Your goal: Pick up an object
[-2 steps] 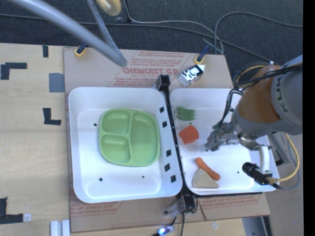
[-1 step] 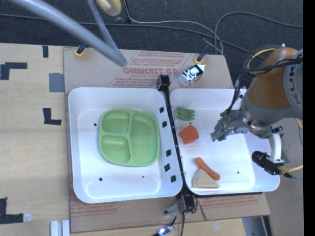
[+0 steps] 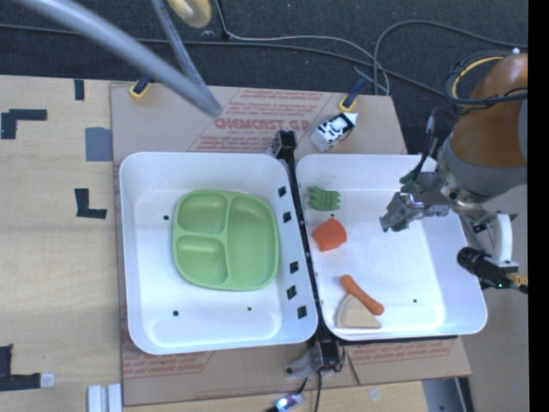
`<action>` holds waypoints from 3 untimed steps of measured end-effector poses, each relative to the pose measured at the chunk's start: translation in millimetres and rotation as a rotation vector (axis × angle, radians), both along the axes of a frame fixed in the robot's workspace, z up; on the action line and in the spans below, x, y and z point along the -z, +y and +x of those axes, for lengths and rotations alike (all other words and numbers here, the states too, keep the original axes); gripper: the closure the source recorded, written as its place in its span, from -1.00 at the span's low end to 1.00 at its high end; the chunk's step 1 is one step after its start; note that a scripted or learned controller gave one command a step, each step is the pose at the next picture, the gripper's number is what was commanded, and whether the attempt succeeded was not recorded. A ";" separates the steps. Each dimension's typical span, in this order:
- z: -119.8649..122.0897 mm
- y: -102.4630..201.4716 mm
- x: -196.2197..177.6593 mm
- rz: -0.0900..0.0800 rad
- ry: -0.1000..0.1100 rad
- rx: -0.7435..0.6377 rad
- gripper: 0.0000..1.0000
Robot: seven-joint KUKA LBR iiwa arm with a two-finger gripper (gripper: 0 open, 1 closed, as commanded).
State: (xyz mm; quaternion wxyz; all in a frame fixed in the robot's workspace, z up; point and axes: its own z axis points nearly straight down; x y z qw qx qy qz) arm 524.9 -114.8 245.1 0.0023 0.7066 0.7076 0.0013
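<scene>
Camera view, looking down at a slant on both bins. The left bin (image 3: 137, 256) is seen w/ a green divided plate (image 3: 227, 239) lying flat near its middle. The right bin (image 3: 429, 316) is seen w/ four small items, all in its left half: a green leafy piece (image 3: 323, 198) at the top near the divider, an orange-red chunk (image 3: 328, 234) just below it, an orange carrot (image 3: 361, 293) lower down, and a pale wedge (image 3: 356, 316) touching the carrot's lower end.

The gripper (image 3: 396, 217) is seen over the right bin's upper-right part, reached in from the right, w/ the arm (image 3: 493, 136) behind it. Nothing is seen between its fingers, so no item is judged held. Whether the jaws are apart or closed can't be told; the fingertips are dark and blurred against the wrist.

Key relation: every candidate lies to the view's left of the gripper. The orange-red chunk is judged nearest, left and slightly lower, w/ bare bin floor between. The carrot lies further, down-left, its long axis running diagonally from upper-left to lower-right. A grasp across that axis would prob. be needed. No pick is judged begun.
</scene>
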 end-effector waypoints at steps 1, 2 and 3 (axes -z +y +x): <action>11.8 54.7 -5.4 0.003 0.006 -0.006 1.00; 27.3 111.0 8.8 0.002 0.007 -0.005 1.00; 37.6 158.4 22.0 0.001 0.008 -0.004 1.00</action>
